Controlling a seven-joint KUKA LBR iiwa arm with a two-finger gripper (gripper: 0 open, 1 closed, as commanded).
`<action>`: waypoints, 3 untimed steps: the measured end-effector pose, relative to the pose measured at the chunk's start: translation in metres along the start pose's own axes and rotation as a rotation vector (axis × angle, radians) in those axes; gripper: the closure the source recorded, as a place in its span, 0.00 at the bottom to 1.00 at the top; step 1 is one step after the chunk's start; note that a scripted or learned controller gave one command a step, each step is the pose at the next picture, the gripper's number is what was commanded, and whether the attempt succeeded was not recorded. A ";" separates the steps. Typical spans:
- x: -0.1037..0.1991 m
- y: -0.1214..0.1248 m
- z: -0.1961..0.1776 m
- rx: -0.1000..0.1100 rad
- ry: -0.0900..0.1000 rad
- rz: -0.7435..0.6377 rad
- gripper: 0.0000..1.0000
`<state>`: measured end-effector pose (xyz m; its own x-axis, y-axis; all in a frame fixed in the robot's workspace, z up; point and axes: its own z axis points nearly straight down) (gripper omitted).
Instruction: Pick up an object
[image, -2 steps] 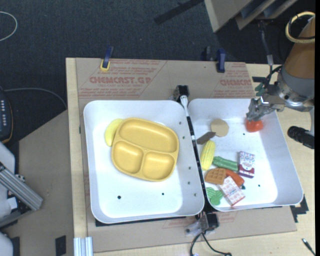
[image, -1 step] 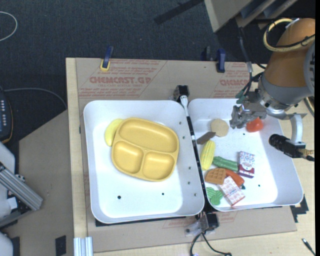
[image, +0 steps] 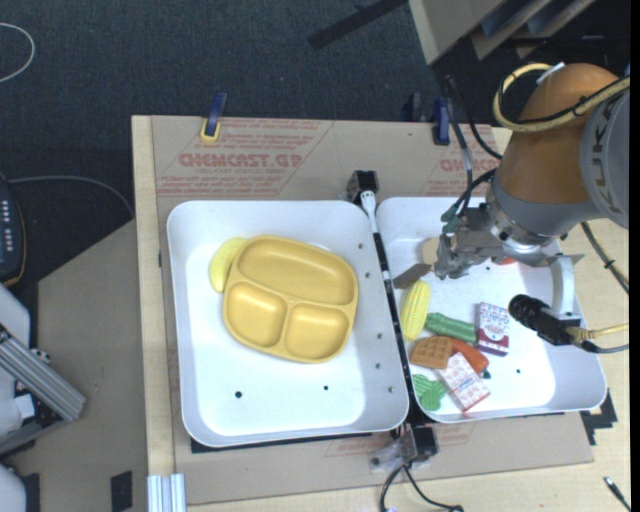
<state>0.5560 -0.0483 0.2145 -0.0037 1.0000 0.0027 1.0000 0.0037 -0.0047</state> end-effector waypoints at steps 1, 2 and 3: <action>0.049 -0.028 -0.017 -0.002 0.001 -0.002 1.00; 0.075 -0.038 -0.010 -0.001 -0.001 0.000 1.00; 0.066 -0.045 -0.020 -0.005 -0.002 0.004 1.00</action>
<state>0.5113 0.0179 0.2347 0.0003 1.0000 0.0008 1.0000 -0.0003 -0.0001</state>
